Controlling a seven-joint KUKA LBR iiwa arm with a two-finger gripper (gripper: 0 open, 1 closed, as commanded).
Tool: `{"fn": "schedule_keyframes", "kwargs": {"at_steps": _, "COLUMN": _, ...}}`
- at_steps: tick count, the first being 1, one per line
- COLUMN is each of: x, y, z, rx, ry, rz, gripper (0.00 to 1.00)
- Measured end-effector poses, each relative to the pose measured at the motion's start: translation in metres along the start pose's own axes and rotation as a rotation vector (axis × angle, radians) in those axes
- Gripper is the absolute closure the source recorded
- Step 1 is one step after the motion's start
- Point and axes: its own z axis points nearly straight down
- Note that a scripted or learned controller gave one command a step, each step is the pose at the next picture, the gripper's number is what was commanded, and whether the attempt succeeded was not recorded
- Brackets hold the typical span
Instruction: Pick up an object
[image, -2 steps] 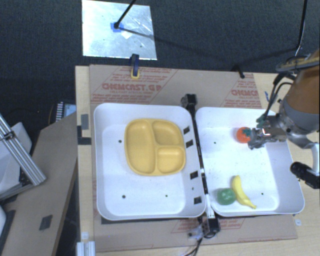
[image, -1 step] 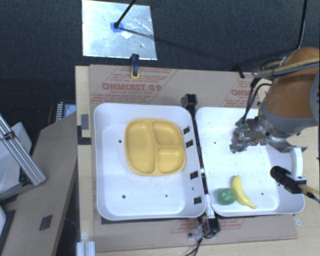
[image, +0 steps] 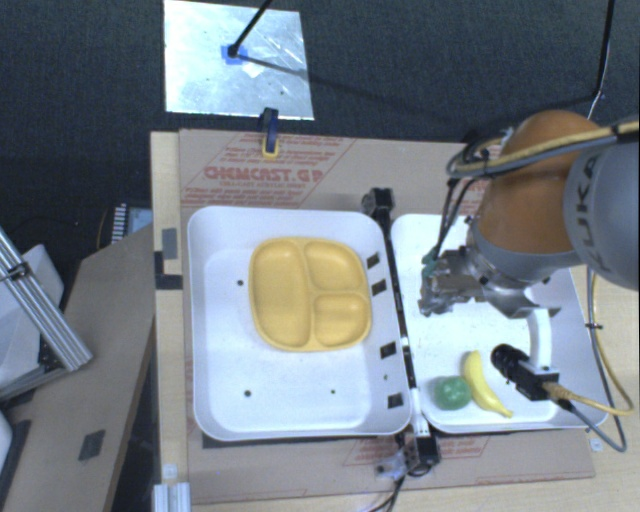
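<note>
Red print on the cardboard sheet (image: 262, 172) beneath the bins reads "CHEMCAST GP". White letters "UK" show on the grey arm (image: 600, 205). Smaller red lines on the cardboard are illegible.

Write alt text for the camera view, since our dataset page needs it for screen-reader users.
A grey robot arm reaches from the right over the right white bin, its gripper hanging above the bin floor, apart from a yellow banana and a green object near the front edge. The left white bin holds a yellow divided plate.
</note>
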Motion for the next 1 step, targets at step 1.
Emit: {"fn": "schedule_keyframes", "kwargs": {"at_steps": 1, "x": 0.0459, "y": -0.0089, "z": 0.0078, "rx": -0.001, "ry": 0.0, "rz": 0.0, "gripper": 1.0}}
